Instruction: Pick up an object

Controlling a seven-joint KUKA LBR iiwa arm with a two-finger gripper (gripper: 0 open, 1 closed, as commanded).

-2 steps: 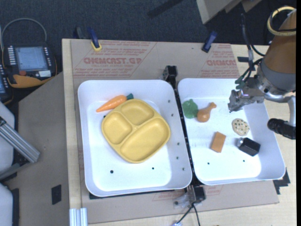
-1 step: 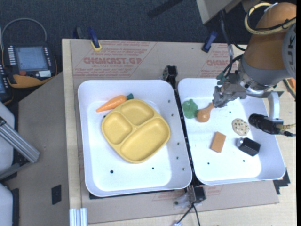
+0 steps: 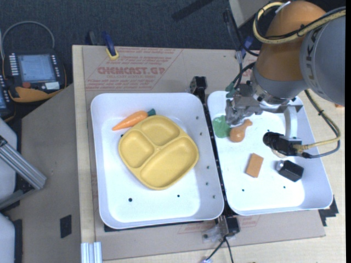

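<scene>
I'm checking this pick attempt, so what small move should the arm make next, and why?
Probably a short, straight descent. The gripper hangs in the right bin, right over the small orange piece beside the green item at the bin's left wall. Nothing shows between the jaws, so no grasp is confirmed; dropping onto the orange piece looks like the nearest pick.

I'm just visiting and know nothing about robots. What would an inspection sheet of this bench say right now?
Surface: left bin and right bin, side by side on a board.
Job's things: yellow divided plate and carrot in left bin; orange block, black piece, green item, tan item in right bin.
Clutter: nothing seen.
Grippers: gripper low over the green and tan items.
Cables: cable crossing right bin.
Surroundings: handheld screen at left.
</scene>
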